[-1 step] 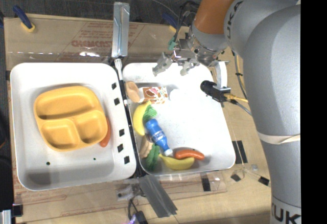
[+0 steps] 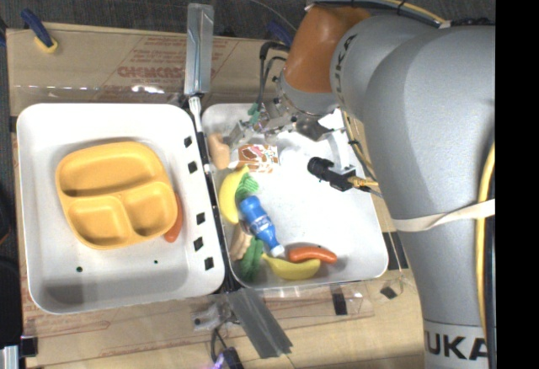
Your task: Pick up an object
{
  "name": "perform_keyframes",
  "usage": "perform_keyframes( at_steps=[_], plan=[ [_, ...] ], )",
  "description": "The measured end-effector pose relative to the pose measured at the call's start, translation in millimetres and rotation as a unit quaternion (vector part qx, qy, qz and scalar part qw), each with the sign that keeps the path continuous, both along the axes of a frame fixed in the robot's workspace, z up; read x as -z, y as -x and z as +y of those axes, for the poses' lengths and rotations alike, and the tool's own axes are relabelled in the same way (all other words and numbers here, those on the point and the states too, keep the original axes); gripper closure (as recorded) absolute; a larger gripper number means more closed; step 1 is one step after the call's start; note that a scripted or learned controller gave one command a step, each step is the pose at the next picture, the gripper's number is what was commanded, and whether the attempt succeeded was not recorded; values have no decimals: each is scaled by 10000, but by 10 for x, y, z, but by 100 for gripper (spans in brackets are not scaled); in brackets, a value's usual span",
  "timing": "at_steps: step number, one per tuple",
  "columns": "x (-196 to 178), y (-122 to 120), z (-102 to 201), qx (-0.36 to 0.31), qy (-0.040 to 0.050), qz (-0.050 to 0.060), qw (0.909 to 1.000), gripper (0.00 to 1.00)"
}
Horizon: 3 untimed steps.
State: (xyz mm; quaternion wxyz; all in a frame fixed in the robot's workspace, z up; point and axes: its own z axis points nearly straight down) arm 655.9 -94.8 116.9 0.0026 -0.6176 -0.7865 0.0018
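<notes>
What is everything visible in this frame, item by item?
left bin: one, white, view's left
divided tray: one, yellow, in left bin
right bin: one, white, view's right
bottle: one, blue with white cap, right bin middle
upper banana: one, yellow, beside bottle
lower banana: one, yellow, right bin's lower end
pepper: one, red-orange, on lower banana
packet: one, red and white, right bin's upper end
green piece: one, green, beside upper banana
arm: one, grey with orange band, from view's right
gripper: one, grey, over right bin's upper end
</notes>
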Motion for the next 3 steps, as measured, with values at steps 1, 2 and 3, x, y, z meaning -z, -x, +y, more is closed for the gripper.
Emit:
perform_keyframes(
  at_steps=[1, 2, 3],
  plan=[
    [223, 130, -293, -1225, -3, -40, 9925, 0],
    [91, 108, -294, -1245, 5, -68, 9922, 100],
    [-794, -28, 747, -923, -5, -64, 9957, 100]
  ],
)
